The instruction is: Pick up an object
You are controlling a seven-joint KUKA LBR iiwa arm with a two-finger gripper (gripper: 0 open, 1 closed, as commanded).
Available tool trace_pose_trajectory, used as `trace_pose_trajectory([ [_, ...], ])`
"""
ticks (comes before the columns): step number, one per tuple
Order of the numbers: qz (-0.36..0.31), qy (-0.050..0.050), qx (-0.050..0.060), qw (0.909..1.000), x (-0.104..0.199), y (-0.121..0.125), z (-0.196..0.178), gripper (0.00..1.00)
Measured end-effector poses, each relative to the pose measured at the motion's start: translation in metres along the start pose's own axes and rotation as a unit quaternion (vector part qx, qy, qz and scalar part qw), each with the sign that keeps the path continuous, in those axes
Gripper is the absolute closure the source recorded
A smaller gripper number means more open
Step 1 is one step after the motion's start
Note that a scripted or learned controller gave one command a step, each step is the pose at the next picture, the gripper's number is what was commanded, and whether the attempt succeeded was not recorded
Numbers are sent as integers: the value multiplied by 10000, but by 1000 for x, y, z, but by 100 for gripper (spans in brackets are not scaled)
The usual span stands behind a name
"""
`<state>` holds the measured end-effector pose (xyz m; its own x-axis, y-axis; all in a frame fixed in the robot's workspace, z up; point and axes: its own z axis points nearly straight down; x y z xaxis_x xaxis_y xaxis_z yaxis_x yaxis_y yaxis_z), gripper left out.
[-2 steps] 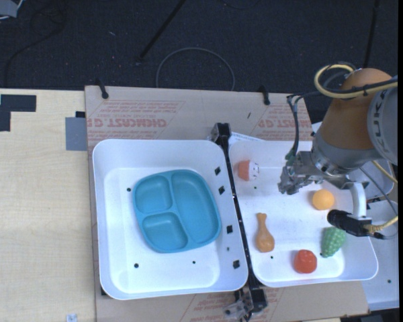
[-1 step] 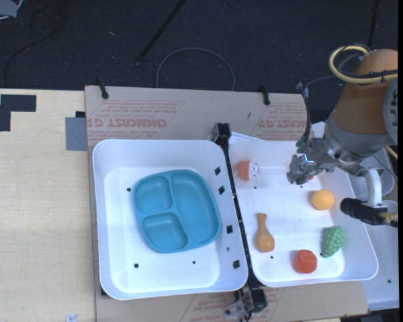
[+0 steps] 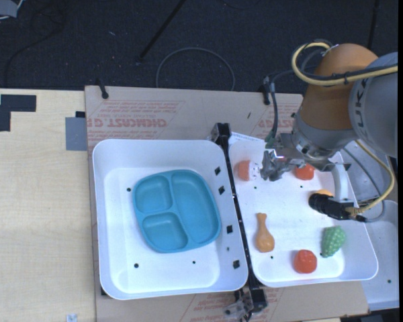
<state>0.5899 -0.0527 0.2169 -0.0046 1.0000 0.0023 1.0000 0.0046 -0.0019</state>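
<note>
In the right bin (image 3: 363, 274), nearest the camera, a red tomato-like toy (image 3: 305, 261) sits beside a green bumpy toy (image 3: 332, 241), with an orange drumstick toy (image 3: 264, 233) to their left. Farther back, the gripper (image 3: 274, 166) hangs between an orange ball (image 3: 242, 170) and another red toy (image 3: 304, 173). The left bin (image 3: 114, 247) holds a blue divided plate (image 3: 176, 210).

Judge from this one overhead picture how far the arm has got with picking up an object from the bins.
Done: the gripper has reached into the right bin, low between the orange piece and the red piece. In hand: nothing can be seen between its fingers. Left: grasping and lifting. The drumstick toy, red tomato and green piece lie on the bin floor; the blue tray sits in the left bin.
</note>
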Motion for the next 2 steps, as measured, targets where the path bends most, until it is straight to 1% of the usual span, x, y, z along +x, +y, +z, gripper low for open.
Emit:
trace_pose_trajectory([
  [1, -2, 0, -3, 10000, 55, 13, -11, 100],
  [2, -5, 1, 3, 10000, 118, 23, -11, 100],
])
